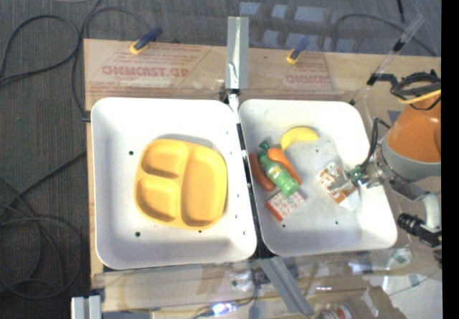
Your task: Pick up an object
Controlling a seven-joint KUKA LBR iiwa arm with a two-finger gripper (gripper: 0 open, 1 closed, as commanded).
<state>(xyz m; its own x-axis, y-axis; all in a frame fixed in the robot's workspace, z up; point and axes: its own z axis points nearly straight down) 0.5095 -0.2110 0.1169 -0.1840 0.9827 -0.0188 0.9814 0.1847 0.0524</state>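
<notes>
The gripper (356,178) hangs at the right edge of the right bin (373,231), over a crinkly snack packet (333,181) at centre right; whether its jaws are apart cannot be told. The packet looks light, soft and slippery, best pinched across its middle.

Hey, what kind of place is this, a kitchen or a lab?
Most likely a robotics lab: a robot arm reaches over two white bins, one holding toy food like a banana, with cables strewn across grey carpet.
</notes>
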